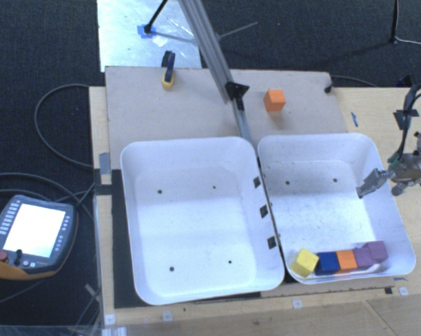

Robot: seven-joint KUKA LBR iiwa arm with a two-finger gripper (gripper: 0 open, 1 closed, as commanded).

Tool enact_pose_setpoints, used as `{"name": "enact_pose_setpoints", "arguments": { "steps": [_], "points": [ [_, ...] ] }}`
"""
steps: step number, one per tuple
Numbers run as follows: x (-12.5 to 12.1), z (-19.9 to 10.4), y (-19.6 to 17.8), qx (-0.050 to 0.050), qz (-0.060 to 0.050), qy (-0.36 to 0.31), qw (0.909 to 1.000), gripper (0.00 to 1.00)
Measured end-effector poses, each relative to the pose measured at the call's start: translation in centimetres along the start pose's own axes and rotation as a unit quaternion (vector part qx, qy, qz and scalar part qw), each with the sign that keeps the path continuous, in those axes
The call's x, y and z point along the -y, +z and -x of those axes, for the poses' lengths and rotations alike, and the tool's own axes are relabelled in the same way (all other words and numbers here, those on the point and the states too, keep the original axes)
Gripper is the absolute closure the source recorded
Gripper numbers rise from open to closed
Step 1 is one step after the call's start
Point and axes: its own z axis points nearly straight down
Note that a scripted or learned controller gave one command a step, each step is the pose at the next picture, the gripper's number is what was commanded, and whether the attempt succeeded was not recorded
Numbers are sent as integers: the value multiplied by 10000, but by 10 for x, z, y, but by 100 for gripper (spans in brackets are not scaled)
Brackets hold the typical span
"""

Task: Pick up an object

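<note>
A row of small blocks lies along the front wall of the right bin (320, 153): a yellow block (304, 262), a blue block (329, 262), an orange block (347, 260) and two purple blocks (371, 253). The yellow one is tilted and the others sit flush side by side. My gripper (387, 182) hangs over the bin's right rim, about halfway along it and well behind the blocks. Nothing is visibly held in it. The arm is mostly cut off by the right edge of the view.
The left bin (139, 201) adjoins the right one. Behind the bins, an orange cube (275, 99) and a yellow clamp (168, 69) rest on the board. A slanted metal pole (213, 53) ends near the bins' back seam. A teach pendant (30, 235) lies far left.
</note>
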Motion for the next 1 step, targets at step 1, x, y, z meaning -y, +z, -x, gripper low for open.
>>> {"name": "enact_pose_setpoints", "arguments": {
  "steps": [1],
  "points": [
    [27, 6, 100, -12, -41, 17, 10000, 0]
  ]
}}
